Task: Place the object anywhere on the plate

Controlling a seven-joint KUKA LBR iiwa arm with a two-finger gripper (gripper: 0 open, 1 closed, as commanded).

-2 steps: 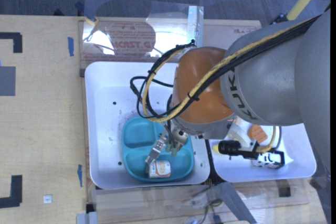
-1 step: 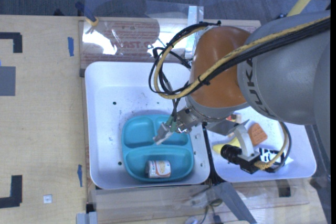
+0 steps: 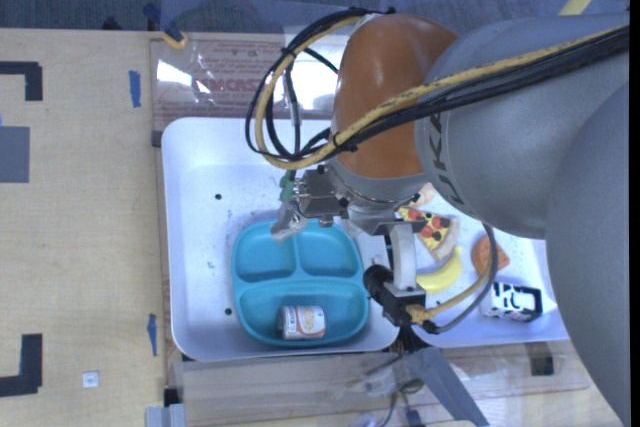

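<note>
A blue divided plate (image 3: 300,290) lies in the left white bin (image 3: 195,215). A small can with an orange and white label (image 3: 302,322) lies on its side in the plate's large front compartment. My gripper (image 3: 298,212) hangs below the orange wrist band, over the plate's far left rim and apart from the can. Nothing shows in its grasp. The arm's bulk hides the middle of the bench and much of the right bin.
In the right bin lie a toy pizza slice (image 3: 435,230), a yellow banana (image 3: 446,273), an orange piece (image 3: 485,255) and a white and black object (image 3: 515,300). Black and yellow cables (image 3: 270,120) loop over the left bin's far side.
</note>
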